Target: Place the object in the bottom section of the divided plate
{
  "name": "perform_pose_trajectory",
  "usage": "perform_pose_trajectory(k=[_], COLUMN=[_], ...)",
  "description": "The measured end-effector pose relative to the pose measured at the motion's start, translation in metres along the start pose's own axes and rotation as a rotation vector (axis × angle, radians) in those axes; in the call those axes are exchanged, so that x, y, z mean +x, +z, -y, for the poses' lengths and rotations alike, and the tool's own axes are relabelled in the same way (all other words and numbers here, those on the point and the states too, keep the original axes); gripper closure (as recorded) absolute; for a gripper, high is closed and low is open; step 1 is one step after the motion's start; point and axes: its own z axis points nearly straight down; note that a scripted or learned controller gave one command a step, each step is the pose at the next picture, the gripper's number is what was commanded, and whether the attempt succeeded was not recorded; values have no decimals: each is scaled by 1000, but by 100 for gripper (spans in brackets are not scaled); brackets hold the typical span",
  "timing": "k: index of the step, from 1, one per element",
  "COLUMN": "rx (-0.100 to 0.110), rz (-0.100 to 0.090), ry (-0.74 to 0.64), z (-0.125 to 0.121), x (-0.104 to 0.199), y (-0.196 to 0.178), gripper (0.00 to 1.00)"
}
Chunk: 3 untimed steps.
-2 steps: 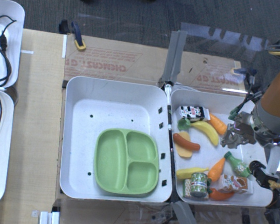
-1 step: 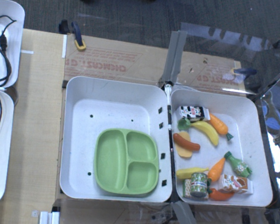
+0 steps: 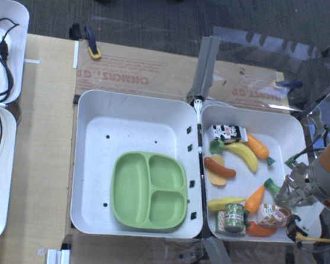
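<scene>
Gripper (image 3: 293,195) poised over the right bin (image 3: 288,127), nothing yet picked.
Settle on one toy; whether the fingers are apart you probably cannot tell; carry it to the green divided plate (image 3: 149,190).

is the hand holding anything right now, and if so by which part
It cannot be told. The hand sits low at the right side of the right bin, near a carrot, but nothing is clearly seen in its grip.

Orange band, grey metal hand (image 3: 293,192), thin black cables alongside
</scene>
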Motion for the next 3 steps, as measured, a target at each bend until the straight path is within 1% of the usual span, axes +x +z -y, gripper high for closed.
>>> perform_pose_trajectory(k=[1,2,3], rx=[25,16,13], rz=[-4,3,4], ry=[-193,-325,-513], z=[-51,-114,-108], x=[26,69,106], y=[30,30,30], gripper=[100,100,100])
